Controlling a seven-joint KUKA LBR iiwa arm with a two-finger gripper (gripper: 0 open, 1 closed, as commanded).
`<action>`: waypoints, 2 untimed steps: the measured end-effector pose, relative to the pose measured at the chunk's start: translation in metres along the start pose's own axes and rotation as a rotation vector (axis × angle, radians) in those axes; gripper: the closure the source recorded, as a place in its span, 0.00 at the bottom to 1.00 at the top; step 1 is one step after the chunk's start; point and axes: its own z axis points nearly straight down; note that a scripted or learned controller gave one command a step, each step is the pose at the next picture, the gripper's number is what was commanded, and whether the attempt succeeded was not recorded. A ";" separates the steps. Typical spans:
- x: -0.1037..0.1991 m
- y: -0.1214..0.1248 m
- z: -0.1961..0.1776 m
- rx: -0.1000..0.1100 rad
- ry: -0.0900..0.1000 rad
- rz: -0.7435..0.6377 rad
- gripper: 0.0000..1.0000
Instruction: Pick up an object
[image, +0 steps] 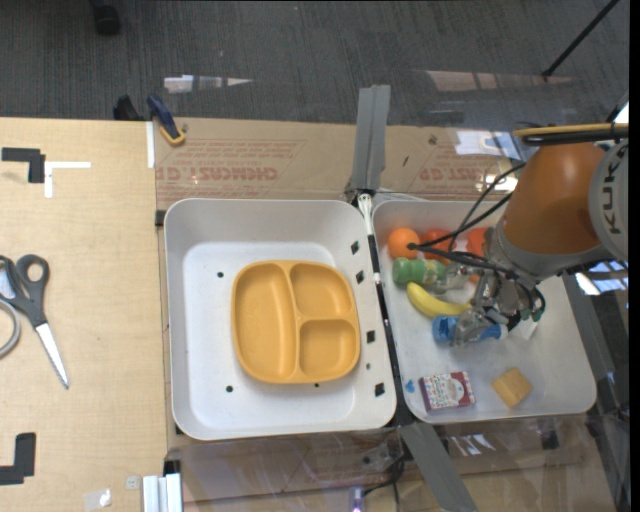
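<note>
Lowest in the frame, a small red-and-white carton (446, 391) lay in the right bin (575, 375); the gripper (478, 325) hung over a blue object (462, 331) (whether its jaws were clenched, impossible to tell).

The arm (570, 205) was grey with a broad orange band, black cables trailing past it, and part of white lettering near its edge.

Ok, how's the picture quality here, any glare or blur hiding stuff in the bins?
In the camera view, light is even and the yellow plate in the left bin is sharp; glare streaks the glossy strip behind the bins; the hand over the blue object is small, cluttered and hard to read.
</note>
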 end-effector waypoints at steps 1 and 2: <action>0.008 0.032 0.001 -0.002 0.005 0.122 0.00; -0.050 0.026 0.000 0.000 0.001 0.362 0.00</action>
